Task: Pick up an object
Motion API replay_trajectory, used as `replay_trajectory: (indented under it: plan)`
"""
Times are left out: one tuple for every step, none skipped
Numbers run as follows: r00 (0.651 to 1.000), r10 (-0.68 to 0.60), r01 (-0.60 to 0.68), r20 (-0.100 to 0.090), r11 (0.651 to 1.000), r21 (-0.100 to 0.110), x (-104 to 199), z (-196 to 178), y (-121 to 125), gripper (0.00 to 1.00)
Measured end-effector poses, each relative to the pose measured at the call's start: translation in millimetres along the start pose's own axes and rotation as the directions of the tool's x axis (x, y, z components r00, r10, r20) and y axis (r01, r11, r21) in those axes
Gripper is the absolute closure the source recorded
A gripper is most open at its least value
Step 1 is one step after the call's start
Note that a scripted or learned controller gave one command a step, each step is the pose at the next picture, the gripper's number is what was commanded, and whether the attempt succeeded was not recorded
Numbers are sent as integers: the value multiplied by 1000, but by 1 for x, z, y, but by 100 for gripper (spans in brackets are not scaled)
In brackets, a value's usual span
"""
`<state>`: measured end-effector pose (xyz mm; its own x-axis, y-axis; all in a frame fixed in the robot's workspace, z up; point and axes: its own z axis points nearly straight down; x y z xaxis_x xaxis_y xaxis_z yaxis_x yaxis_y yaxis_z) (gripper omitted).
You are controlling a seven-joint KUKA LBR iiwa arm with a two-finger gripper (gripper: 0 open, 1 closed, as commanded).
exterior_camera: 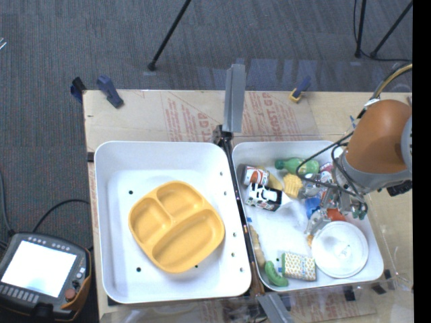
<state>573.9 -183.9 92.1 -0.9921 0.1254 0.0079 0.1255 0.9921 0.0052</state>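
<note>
Reaching down with gripper (328, 206) into right bin (269, 155), among clutter beside white bowl (341, 249). Jaw state: cannot tell. Next, probably: settle on one item, close, lift.

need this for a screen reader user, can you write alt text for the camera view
A grey robot arm with an orange band reaches from the right over the right white bin, its gripper low among small cluttered objects beside a white bowl. The left white bin holds a yellow divided plate.
</note>
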Motion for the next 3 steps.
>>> replay_trajectory:
  plan:
    - [999,46,-46,4,999,1,-2,6,-3,0]
    - [1000,8,-8,5,1000,4,-14,6,-3,0]
    - [1000,14,-14,4,1000,3,-13,7,-2,0]
